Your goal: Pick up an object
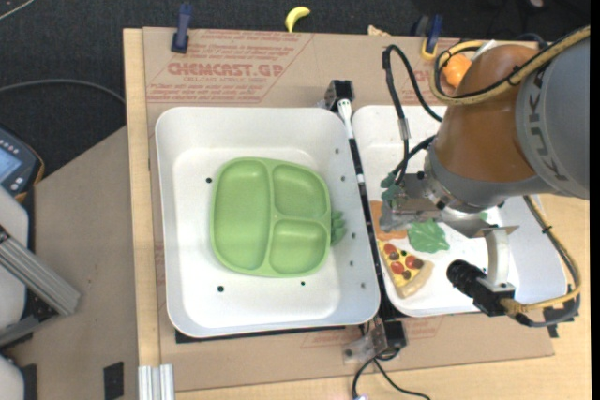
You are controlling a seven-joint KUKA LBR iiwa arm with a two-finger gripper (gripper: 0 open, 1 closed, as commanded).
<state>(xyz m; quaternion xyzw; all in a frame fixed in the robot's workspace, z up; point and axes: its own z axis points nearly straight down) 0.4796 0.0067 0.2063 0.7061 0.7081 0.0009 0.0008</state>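
Camera view: pizza slice (pixel 405 268) tip points lower left (right bin (pixel 394 128)); tool (pixel 405 213) state unclear.

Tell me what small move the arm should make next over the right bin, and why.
Probably a short straight descent. The gripper sits low in the right bin, just above and left of a green leafy toy, with the toy pizza slice nearer the front wall. The wrist hides the fingertips, so I can't tell whether anything is gripped; easing down onto the nearest piece seems safest.

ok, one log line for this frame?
arm: over right bin | gripper: hidden by wrist | near: pizza slice toy, green toy | left bin: green divided plate
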